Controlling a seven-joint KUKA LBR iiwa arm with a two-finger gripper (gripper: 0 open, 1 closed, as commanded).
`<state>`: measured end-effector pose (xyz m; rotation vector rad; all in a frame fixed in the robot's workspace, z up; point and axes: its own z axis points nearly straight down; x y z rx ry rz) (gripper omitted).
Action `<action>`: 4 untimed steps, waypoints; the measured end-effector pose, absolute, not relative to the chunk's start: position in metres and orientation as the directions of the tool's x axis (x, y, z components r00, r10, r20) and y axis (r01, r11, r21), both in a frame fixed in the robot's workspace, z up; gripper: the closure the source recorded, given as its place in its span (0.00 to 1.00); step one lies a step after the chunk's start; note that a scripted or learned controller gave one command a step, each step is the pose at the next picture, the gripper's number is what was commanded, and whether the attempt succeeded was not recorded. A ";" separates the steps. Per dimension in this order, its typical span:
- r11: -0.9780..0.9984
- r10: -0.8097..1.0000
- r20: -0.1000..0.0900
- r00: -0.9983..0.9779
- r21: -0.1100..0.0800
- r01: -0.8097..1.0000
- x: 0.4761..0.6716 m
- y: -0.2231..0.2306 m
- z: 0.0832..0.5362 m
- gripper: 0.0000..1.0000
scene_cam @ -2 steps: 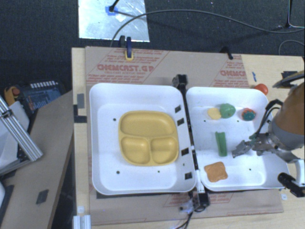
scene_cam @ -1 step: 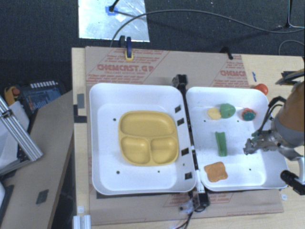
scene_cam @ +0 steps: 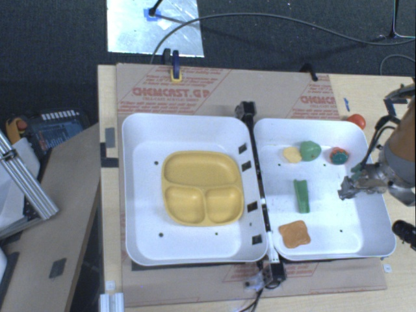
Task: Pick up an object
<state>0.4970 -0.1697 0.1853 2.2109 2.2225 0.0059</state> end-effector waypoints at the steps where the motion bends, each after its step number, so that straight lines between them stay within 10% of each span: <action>1: 0.005 1.000 -0.003 -0.005 0.007 1.000 0.499 -0.170 0.239 1.00; 4: 0.010 1.000 0.001 -0.010 0.003 1.000 0.553 -0.001 0.218 1.00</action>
